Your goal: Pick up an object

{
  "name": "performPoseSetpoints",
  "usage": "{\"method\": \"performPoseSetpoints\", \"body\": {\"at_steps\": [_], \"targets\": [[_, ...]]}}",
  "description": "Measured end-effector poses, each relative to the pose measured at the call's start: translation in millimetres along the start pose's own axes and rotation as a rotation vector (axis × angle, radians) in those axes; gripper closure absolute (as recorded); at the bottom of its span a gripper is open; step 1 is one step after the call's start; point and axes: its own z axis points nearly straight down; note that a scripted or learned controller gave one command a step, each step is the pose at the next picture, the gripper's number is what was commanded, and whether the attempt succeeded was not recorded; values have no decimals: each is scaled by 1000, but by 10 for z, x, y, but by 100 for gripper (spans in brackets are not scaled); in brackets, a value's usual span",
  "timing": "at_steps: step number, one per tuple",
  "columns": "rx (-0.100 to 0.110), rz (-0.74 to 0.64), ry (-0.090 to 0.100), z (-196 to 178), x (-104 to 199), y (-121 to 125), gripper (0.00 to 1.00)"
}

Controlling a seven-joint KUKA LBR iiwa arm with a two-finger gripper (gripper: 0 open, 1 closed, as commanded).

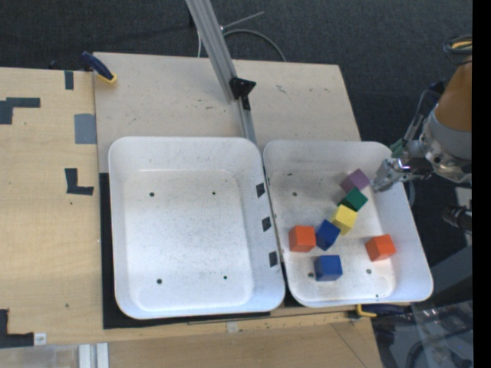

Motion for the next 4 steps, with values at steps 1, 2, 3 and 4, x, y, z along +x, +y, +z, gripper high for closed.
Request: {"method": "performPoseSetpoints", "body": {"at_steps": [1,2,3,4], "targets": [[2,-4,1,68,553,131,100],[0,-5,2,-20,1040,153,100],[2,-7,3,-55,1659,125,100],[3,-5,2,-46,2098,163,100]]}}
